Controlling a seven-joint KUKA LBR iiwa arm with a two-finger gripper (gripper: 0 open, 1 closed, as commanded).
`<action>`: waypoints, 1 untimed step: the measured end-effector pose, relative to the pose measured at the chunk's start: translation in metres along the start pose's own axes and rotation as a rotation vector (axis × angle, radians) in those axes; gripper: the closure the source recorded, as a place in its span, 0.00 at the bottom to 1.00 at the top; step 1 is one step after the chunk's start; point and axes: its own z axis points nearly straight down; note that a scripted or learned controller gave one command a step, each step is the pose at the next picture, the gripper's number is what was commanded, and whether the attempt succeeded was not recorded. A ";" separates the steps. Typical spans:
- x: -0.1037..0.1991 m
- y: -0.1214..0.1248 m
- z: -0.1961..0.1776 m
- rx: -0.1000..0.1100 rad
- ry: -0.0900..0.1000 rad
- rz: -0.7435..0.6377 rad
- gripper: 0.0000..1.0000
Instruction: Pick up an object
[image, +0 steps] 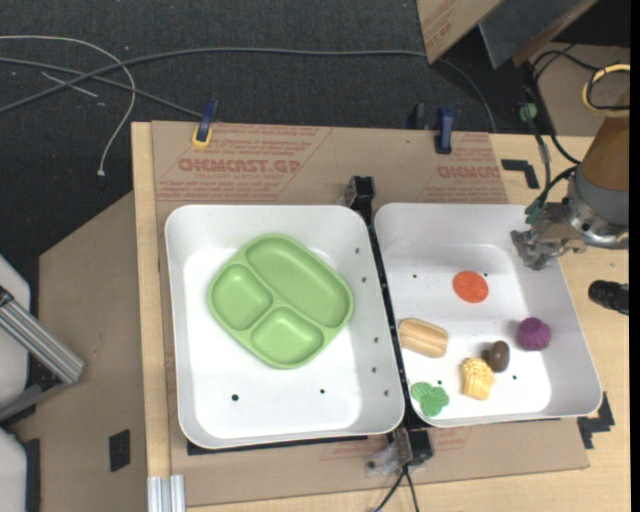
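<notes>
Claw (537, 250) seen over right bin's (430, 225) upper right rim; its state cannot be told. Nothing seen held. In that bin: orange disc (471, 287), purple ball (533, 333), bun (423, 337), brown piece (497, 354), corn (477, 379), green piece (431, 399). Green tray (281, 300) in left bin (200, 390).
</notes>
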 end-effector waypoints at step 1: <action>0.008 0.004 0.047 0.001 0.000 0.000 0.00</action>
